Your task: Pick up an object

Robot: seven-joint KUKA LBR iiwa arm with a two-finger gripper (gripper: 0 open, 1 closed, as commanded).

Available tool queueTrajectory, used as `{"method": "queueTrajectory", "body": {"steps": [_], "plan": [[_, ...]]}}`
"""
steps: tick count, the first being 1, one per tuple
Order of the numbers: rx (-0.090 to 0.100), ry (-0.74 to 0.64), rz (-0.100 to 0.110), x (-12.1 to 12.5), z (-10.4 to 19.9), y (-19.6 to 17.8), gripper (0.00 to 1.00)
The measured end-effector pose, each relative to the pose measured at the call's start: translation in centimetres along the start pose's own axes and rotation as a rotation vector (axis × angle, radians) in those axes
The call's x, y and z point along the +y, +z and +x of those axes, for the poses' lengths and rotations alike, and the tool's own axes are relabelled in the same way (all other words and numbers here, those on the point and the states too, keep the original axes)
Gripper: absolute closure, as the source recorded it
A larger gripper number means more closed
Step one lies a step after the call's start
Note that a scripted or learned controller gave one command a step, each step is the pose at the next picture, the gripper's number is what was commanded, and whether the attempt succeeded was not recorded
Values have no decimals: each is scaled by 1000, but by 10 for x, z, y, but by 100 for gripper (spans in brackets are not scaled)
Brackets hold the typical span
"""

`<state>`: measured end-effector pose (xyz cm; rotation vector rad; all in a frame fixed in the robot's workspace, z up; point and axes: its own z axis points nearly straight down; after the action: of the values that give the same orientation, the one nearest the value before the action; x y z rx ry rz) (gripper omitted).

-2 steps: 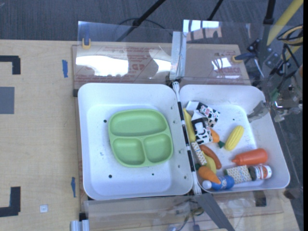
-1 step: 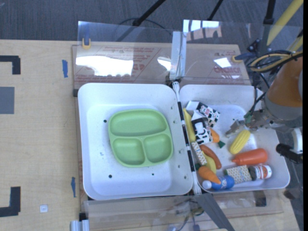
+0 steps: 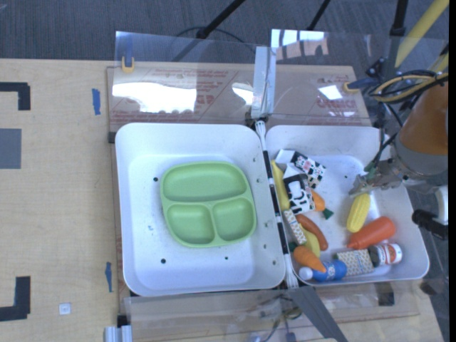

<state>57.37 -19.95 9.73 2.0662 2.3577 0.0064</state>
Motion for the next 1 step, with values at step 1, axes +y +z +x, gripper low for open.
{"method": "queueTrajectory", "body": {"steps": [1], "plan": [[1, -103, 4, 63, 24, -86, 100]]}}
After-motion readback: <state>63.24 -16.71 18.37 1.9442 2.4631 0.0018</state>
